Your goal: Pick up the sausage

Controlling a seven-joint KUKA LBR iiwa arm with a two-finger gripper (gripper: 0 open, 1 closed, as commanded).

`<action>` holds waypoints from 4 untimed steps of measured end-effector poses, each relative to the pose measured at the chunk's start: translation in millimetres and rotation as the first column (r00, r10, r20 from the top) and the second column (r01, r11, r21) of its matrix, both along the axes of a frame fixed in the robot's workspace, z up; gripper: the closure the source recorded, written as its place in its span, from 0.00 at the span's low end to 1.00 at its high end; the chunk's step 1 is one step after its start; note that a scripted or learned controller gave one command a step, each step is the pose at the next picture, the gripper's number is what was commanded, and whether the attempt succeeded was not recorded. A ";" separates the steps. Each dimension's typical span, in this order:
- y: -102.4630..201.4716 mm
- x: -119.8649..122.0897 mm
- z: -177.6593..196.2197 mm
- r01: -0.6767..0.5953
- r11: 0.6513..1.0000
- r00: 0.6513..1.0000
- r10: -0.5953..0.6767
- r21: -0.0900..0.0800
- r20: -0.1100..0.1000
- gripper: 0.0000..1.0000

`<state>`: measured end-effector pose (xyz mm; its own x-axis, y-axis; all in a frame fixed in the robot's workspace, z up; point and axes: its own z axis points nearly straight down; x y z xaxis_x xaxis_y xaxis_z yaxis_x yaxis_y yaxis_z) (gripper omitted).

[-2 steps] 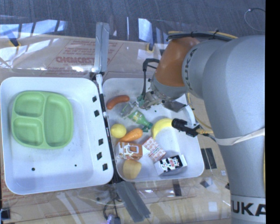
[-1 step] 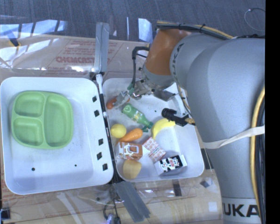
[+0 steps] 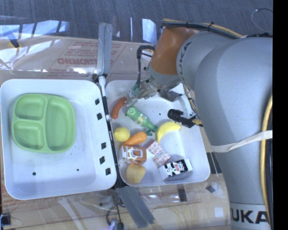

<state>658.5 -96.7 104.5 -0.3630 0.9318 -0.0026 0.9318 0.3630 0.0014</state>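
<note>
Nearest to the camera lies a brown potato (image 3: 135, 173), well in front of the green bottle (image 3: 140, 119) in the right bin (image 3: 159, 106). The sausage (image 3: 116, 108) lies just left of the bottle. The pincer (image 3: 136, 92) hangs just beyond the bottle; whether it is apart or together, I cannot tell.

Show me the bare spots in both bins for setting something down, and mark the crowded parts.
Left bin: bare floor between the green plate and the bin's right wall, and along the near edge below the plate. Right bin: crowded from the sausage past the carrot and banana to the cartons; only a small patch is bare behind the banana.
</note>
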 end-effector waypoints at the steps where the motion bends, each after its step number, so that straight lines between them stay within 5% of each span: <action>1: 85.0 -1.4 141.0 -0.097 0.995 0.995 0.097 0.002 -0.001 1.00; 2: 167.7 -2.4 87.0 -0.124 0.992 0.992 0.124 0.001 -0.005 1.00; 3: 167.5 -2.4 87.2 -0.124 0.992 0.992 0.124 0.001 -0.005 0.00; 4: 152.3 -21.3 92.8 -0.011 1.000 1.000 0.011 0.001 -0.007 0.00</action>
<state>637.2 55.6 197.3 -0.3736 0.9276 0.0010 0.9276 0.3736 -0.0045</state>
